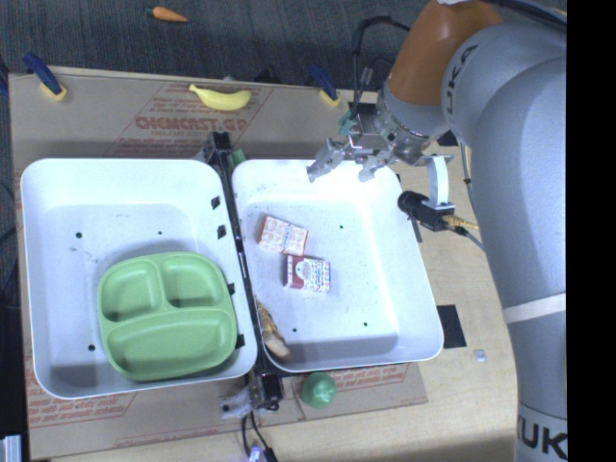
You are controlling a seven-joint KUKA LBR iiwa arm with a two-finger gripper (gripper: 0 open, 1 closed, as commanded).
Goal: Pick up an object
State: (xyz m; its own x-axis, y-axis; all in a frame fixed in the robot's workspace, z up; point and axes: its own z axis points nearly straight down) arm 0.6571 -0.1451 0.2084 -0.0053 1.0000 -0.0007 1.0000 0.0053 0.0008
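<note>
Cardboard-covered bench [144,123] with two white bins, grey arm [520,114] cut off at right, green divided plate [168,314] in left bin [58,191], two small cartons [306,272] mid right bin [385,287], gripper [342,165] spread open and empty over that bin's far rim, banana [221,95] behind, green ball [319,389] in front, tan item at bin corner hard to identify.

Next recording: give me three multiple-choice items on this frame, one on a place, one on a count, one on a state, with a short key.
1. Where does the green divided plate lie?
A. left bin
B. right bin
C. cardboard

2. How many small boxes lie in the right bin?
A. one
B. two
C. four

3. What is the gripper doing?
A. clamping a box
B. pressing on the plate
C. hanging at the bin's far edge, fingers spread, holding nothing

Key: 1 A, it sits in the left bin. 2 B, two boxes. 3 C, nothing between its fingers.
</note>
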